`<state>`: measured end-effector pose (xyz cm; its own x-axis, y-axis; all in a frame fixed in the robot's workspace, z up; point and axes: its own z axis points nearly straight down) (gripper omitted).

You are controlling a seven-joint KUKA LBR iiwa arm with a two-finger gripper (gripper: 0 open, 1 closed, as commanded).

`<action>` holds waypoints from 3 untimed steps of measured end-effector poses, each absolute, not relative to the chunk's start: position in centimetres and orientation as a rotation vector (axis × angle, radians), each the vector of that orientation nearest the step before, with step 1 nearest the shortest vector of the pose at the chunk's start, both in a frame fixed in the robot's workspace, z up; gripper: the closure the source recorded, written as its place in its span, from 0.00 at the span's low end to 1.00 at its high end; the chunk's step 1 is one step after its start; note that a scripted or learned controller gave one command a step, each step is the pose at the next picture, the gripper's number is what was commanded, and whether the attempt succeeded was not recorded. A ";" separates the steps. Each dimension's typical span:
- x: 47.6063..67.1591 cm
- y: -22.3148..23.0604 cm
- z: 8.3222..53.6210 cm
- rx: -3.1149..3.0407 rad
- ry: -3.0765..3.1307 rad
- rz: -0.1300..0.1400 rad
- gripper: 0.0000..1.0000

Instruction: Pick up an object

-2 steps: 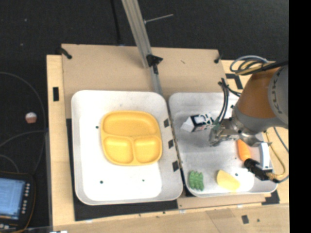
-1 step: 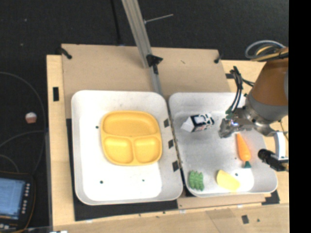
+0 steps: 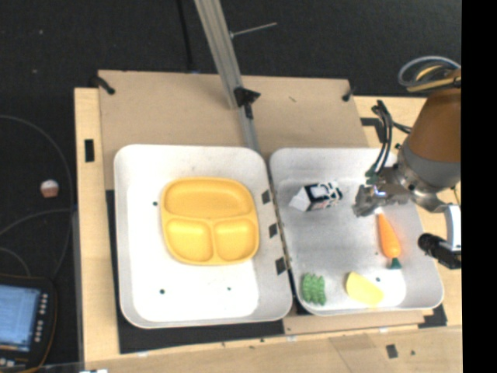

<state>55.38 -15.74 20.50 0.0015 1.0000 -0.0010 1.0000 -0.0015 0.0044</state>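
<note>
The wooden bench (image 3: 210, 107) takes up most of what I see, pale and square, with a slanted metal pole (image 3: 221, 41) rising from its far side. On it sit two shallow white bins side by side. The left bin (image 3: 140, 286) carries a yellow divided plate (image 3: 208, 220), three compartments, lying flat near the bin's middle. The right bin (image 3: 342, 162) holds the small things.

The arm (image 3: 439, 142) comes in from the right, its orange band showing above the grey wrist, and hangs over the right bin's far right part. The gripper (image 3: 368, 200) points down and to the left, just above the bin floor. It sits near the top end of the carrot, with nothing visibly caught in it; whether it is wide or narrow I cannot tell from here.

The carrot (image 3: 388, 238) lies just below the gripper, orange, green tip pointing toward the near edge. A black-and-white carton (image 3: 317, 196) lies tipped over to the gripper's left, apart from it. At the near edge rest a yellow lemon-like piece (image 3: 363, 289) and, to its left, a small green leafy piece (image 3: 313, 287).
</note>
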 end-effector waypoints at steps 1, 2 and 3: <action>56.3 -10.0 22.0 2.211 2.229 0.007 1.00; 56.9 -5.0 23.4 2.211 2.229 0.006 1.00; 57.3 0.2 22.5 2.214 2.230 0.001 1.00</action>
